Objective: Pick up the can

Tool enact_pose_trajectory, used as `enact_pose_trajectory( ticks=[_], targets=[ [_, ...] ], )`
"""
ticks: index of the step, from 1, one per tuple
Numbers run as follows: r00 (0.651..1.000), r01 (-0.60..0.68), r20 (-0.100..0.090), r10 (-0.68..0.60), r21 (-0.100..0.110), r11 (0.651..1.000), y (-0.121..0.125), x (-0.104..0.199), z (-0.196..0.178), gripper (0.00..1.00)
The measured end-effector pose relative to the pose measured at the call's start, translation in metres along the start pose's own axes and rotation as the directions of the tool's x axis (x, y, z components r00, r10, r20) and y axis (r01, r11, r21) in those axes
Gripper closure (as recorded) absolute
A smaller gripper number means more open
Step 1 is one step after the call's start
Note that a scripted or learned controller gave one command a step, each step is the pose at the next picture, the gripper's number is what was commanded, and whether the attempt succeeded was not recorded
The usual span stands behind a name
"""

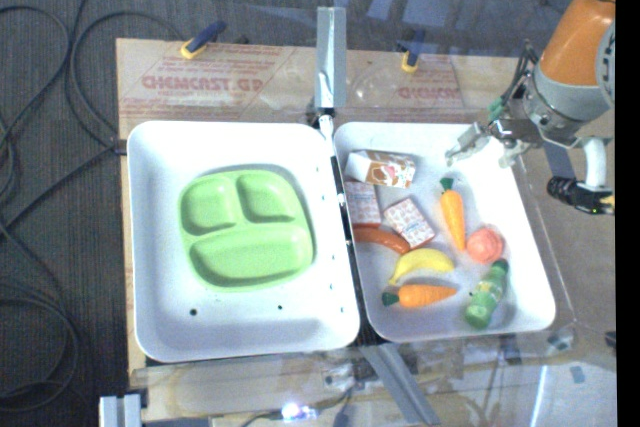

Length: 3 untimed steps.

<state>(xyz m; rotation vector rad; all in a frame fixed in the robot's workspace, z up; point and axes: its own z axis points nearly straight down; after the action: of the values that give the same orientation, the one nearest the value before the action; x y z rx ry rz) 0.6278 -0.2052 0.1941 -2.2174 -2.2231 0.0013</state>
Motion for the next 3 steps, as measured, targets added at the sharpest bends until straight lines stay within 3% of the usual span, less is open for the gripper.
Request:
enact_pose_trajectory(
  ticks=[1, 2, 3],
  targets=[
    [0.999, 0.036, 0.007, -0.036, -0.009, 0.999, 0.044, 0.052, 0.105, 0.00],
    [1.000, 0.006, 0.002, -0.006, 0.000, 1.000, 0.041, 0.106, 0.062, 0.00],
    [0.982, -0.187, -0.003, 0.187, -0.015, 0.982, 0.001, 0.103, 0.103, 0.00]
  ],
)
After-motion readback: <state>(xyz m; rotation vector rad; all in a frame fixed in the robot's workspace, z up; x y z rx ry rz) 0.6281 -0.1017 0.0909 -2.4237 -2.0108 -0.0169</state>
